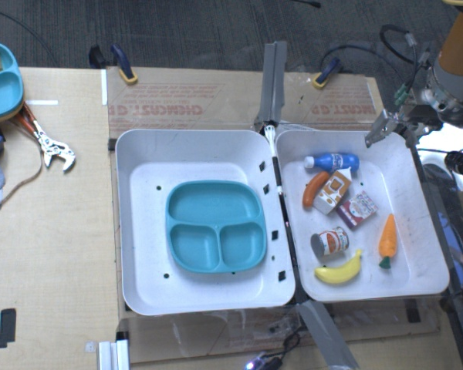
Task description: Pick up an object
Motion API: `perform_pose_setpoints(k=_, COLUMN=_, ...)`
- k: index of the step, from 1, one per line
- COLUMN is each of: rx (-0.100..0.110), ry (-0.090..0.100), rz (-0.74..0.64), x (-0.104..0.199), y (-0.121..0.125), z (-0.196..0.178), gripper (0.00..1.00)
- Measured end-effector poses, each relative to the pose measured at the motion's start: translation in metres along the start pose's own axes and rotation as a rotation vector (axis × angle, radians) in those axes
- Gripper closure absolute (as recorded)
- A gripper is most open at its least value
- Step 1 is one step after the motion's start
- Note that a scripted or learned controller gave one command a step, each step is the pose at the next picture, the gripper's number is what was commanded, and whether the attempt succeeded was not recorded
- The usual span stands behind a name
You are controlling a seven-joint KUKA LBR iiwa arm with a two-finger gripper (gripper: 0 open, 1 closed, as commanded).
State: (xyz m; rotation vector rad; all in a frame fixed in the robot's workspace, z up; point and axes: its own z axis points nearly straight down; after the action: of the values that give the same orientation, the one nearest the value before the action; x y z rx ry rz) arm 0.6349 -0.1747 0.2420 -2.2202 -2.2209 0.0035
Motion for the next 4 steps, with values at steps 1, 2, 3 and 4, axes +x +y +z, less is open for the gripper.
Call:
perform_pose_setpoints(k=1, rx=0.0, ry=-0.001, rz=-0.002, x=0.0, y=0.0, z=-0.009, gripper=1.0)
perform_pose_setpoints(k=2, rx=0.001, ry=-0.003, rz=-0.005, x=-0.001, y=0.001, z=-0.018, gripper=1.0)
perform_pose_setpoints(k=3, rx=-0.005, ry=-0.002, rz=-0.635, x=0.015, y=0.012, z=-0.039, gripper=1.0)
perform_pose_setpoints(k=4, rx=-0.007, ry=-0.005, rz=-1.327, x=0.053, y=0.022, z=-0.068, gripper=1.0)
